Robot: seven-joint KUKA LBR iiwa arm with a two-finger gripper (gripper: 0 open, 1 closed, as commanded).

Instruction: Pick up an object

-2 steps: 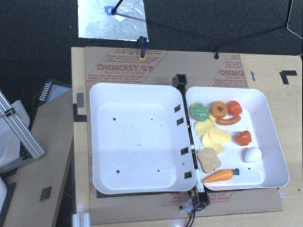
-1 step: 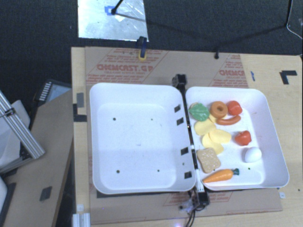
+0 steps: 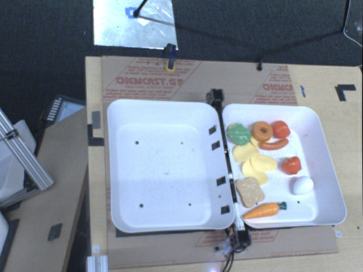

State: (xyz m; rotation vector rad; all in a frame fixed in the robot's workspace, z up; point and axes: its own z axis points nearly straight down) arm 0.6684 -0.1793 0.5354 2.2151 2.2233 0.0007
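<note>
Toy food crowds the right bin [image 3: 323,152] — carrot [image 3: 262,211], egg [image 3: 302,185], donut [image 3: 262,131] — beside the left bin [image 3: 164,169] on the table [image 3: 187,78].

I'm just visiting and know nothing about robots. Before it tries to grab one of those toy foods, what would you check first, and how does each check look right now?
1. Things to pick are present: ok. The right bin holds toy foods.
2. An easy target stands apart: ok. The white egg lies clear of its neighbours, and so does the carrot.
3. Crowded pieces: not ok. The yellow slices, the bread slice and the green lettuce sit bunched together, so I would avoid them.
4. Targets near walls: not ok for the carrot, close to the bin's front rim.
5. Drop space: ok, the left bin is bare.
6. Gripper readiness: cannot tell.
</note>
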